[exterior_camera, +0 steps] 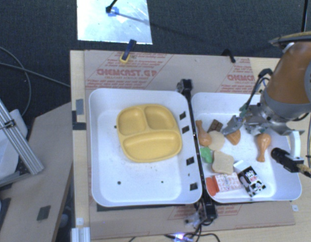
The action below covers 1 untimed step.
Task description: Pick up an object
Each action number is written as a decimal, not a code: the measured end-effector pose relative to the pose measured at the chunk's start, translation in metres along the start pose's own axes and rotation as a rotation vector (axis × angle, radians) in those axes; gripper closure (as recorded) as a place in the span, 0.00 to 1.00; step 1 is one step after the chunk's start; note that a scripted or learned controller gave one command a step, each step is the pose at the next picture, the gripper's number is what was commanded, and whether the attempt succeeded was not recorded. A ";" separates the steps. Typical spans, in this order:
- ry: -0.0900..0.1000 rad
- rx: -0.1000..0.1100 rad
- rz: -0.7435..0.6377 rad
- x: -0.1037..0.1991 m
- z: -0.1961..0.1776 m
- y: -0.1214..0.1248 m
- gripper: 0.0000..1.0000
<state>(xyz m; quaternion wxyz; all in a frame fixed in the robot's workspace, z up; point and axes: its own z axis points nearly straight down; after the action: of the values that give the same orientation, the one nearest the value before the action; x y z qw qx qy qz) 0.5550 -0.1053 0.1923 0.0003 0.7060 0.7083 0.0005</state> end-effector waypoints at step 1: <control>0.002 -0.002 -0.007 0.065 0.008 0.025 0.00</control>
<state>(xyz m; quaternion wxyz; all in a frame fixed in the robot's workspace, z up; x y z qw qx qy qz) 0.5796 -0.0401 0.1842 0.0002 0.7034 0.7108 0.0017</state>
